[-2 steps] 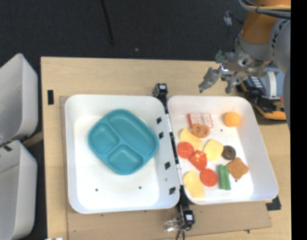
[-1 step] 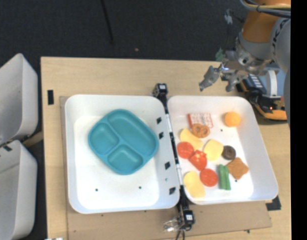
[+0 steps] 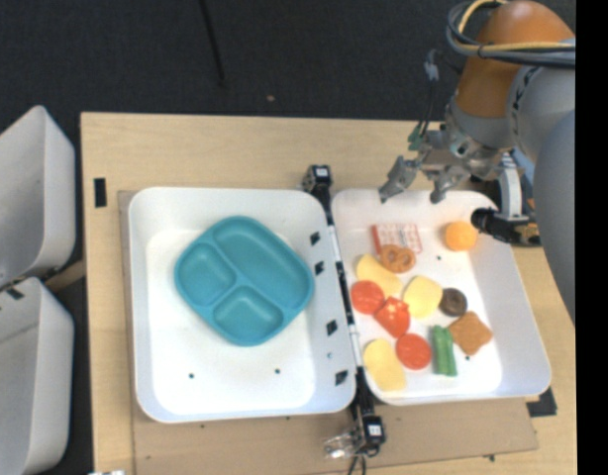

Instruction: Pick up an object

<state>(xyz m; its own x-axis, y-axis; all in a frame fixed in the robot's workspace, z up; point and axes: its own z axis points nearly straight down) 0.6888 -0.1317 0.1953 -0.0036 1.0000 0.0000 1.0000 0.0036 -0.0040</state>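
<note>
gripper (image 3: 419, 184) spread, bare; three red tomatoes (image 3: 367, 296); one teal tray (image 3: 244, 278)

A light wooden bench (image 3: 225, 146) fills the middle of the frame, its bare top showing as a band along the upper edge and a strip down the left. Two shallow white bins rest directly on it, side by side and touching along their inner rims: the left bin (image 3: 146, 364) at centre left, the right bin (image 3: 517, 359) at centre right. Small black clips (image 3: 317, 177) sit where the rims meet.
</note>
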